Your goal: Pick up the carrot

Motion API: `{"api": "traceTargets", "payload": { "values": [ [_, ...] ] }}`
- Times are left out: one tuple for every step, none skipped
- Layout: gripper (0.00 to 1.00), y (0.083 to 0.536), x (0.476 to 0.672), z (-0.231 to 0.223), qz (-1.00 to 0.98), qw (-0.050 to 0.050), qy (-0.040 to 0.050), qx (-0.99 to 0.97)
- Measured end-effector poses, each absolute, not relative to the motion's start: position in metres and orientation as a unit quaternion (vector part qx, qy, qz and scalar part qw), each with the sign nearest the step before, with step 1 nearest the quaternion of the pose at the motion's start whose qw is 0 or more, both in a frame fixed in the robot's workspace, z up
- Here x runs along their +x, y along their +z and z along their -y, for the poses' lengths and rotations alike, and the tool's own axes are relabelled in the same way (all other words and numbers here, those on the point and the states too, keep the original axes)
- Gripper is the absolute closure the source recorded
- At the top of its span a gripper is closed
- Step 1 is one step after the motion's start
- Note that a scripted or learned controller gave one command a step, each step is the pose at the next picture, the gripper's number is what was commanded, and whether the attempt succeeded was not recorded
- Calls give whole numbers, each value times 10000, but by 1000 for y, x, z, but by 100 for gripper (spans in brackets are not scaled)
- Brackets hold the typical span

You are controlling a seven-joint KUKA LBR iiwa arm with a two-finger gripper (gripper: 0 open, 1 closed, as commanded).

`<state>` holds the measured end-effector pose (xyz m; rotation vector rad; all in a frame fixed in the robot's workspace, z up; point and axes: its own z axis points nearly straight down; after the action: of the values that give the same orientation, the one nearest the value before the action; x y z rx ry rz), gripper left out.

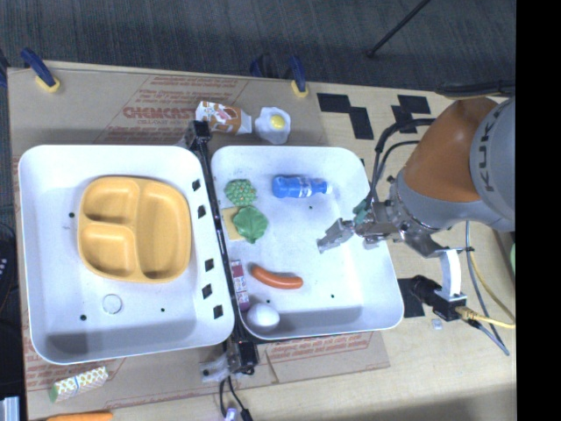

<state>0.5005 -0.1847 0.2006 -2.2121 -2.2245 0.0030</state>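
**A:** Grey metal with an orange band: the arm (456, 169) reaches in from the right, its wrist bent so the gripper (331, 237) hangs over the right bin's (351, 169) middle right. Whether the fingers are apart or together cannot be told.

**B:** And the surface?

**A:** A cardboard-covered bench (166, 103) bearing two white bins side by side, above a dark carpeted floor (175, 16). The left bin (44, 235) holds a yellow divided tray (136, 226).

**B:** Where is the carrot?

**A:** The carrot (277, 278) lies flat near the right bin's front, left of and below the gripper, apart from it. Farther back lie a blue bottle (299, 186) and green toy vegetables (244, 209). A white egg-like object (262, 317) sits at the front left corner.
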Motion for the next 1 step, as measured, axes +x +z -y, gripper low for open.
{"api": "traceTargets", "payload": {
  "values": [
    [0,99,478,97,6685,18,6,-7437]
  ]
}}
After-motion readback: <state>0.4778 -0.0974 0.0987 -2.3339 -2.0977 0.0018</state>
